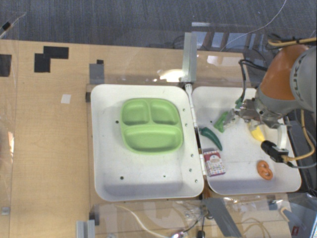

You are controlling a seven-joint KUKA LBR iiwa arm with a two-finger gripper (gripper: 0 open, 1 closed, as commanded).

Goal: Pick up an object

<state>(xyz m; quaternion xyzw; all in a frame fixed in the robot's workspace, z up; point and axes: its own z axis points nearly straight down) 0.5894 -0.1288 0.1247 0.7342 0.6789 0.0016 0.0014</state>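
Reach step: the hand (243,111) hovers in the right bin (233,180) beside a light green piece (222,121); grip state can't be told. Next: lower, close, lift.

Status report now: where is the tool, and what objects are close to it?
Tool low over right bin, beside light green piece. Yellow item just below it. Dark green pepper, small carton, orange pretzel loose.

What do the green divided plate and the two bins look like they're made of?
Green divided plate: probably molded plastic, matte, uniform color with soft rounded compartment edges. Left bin and right bin: likely plastic too, smooth white with rounded corners.
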